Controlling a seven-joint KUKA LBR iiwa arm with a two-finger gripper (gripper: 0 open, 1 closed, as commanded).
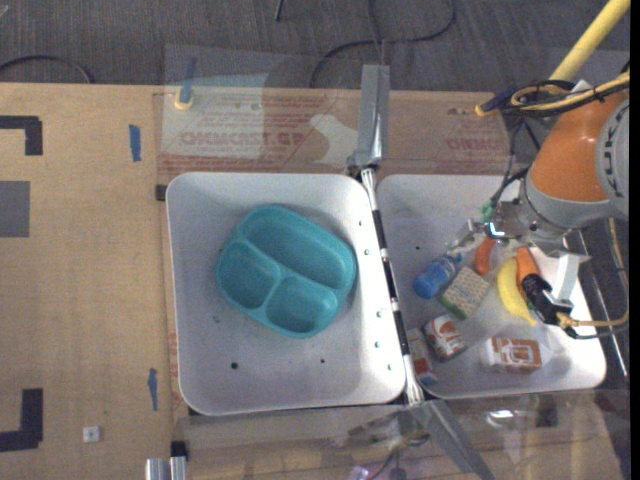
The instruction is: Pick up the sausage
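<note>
Two shallow white bins side by side on the bench, a metal divider between them.

Left bin (200, 358) — holds one thing: a teal divided plate (287, 269) with three compartments, lying flat near the bin's centre and turned at a slant; nothing sits in its compartments.

Right bin (420, 208) — holds a cluster of small items toward its right and near side; a blue bottle (437, 277) lies tilted, its cap end pointing up-right; just beside it a speckled tan block (465, 291), like a sponge or cracker; a yellow banana (513, 293) lies to the right of that block; a small red-and-white can (445, 337) rests on its side nearer the front wall; a white-and-orange carton (514, 353) lies flat near the front right corner.

Arm — grey with orange band, reaching in from the right over the right bin; the gripper (497, 236) hangs above the cluster's upper edge; whether its fingers are spread or pressed together, cannot tell.

Sausage (484, 256) — a short orange-red piece in the right bin, just under the gripper, between the blue bottle and the banana; partly hidden, so contact with the gripper cannot be judged.
</note>
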